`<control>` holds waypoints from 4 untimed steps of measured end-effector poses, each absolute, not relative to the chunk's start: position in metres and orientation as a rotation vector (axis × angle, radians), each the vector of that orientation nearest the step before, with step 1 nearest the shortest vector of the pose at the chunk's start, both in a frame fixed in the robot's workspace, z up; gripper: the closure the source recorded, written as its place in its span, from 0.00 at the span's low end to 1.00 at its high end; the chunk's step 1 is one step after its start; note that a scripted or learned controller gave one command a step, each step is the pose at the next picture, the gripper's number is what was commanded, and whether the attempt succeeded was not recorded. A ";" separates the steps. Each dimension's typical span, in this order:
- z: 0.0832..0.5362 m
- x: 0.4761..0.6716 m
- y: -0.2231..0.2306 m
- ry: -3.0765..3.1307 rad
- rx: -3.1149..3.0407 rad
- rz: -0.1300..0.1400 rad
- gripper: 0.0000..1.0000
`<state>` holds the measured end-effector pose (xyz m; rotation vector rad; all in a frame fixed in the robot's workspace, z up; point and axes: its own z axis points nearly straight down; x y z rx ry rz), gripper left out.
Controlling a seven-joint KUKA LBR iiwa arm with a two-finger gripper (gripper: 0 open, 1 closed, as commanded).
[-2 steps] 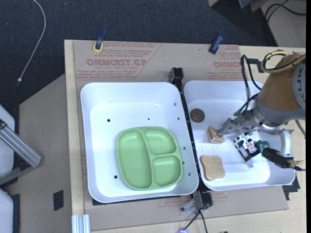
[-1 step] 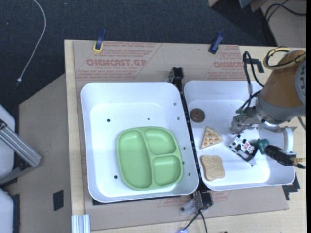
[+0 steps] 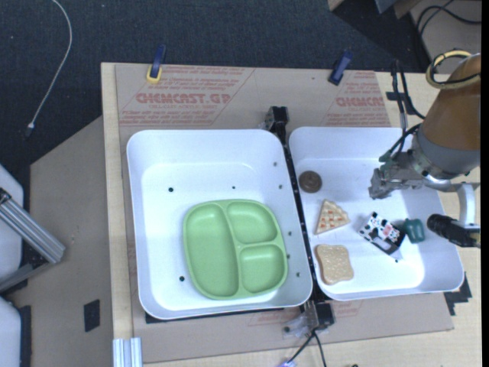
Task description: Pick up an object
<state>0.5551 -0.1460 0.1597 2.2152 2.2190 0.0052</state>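
Observation:
The right bin (image 3: 428,277) holds a round brown cookie (image 3: 309,180), a triangular waffle piece (image 3: 331,217), a slice of toast (image 3: 334,264) and a small black, white and teal toy (image 3: 388,233). My gripper (image 3: 382,183) hangs over the right bin's far right part. It is above and behind the toy and right of the cookie, and nothing shows in its grasp. The grey arm with its orange band reaches in from the right.
The left bin (image 3: 153,167) holds a green divided plate (image 3: 233,247). A black clamp (image 3: 276,118) sits between the bins at the back. Blue clips (image 3: 340,67) hold the cardboard base.

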 end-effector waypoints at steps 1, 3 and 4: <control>0.203 0.560 -0.145 2.218 2.215 0.005 1.00; 0.270 0.565 -0.097 2.228 2.215 0.003 1.00; 0.255 0.560 -0.045 2.231 2.218 0.000 1.00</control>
